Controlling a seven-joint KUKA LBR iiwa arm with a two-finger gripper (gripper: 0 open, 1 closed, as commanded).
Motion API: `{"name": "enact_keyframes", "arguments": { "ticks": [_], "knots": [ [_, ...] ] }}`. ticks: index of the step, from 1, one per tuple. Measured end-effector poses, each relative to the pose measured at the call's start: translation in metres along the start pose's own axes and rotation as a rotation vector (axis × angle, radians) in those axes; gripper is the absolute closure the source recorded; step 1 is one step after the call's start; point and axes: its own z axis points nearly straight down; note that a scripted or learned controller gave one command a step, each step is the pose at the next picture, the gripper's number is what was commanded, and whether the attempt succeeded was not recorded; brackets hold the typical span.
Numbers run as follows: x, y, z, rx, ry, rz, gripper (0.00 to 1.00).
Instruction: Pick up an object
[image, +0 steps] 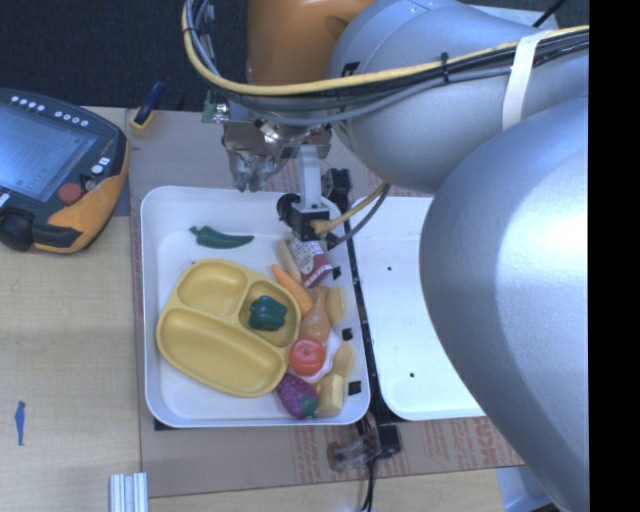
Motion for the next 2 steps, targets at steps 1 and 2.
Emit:
{"name": "enact_keyframes", "arguments": {
  "ticks": [1, 2],
  "knots": [
    [0.0, 0.0, 0.0, 0.0, 0.001, 0.0, 0.0],
    [-0.02, 0.0, 0.037, 0.002, -0.001, 0.002, 0.0]
  ]
}}
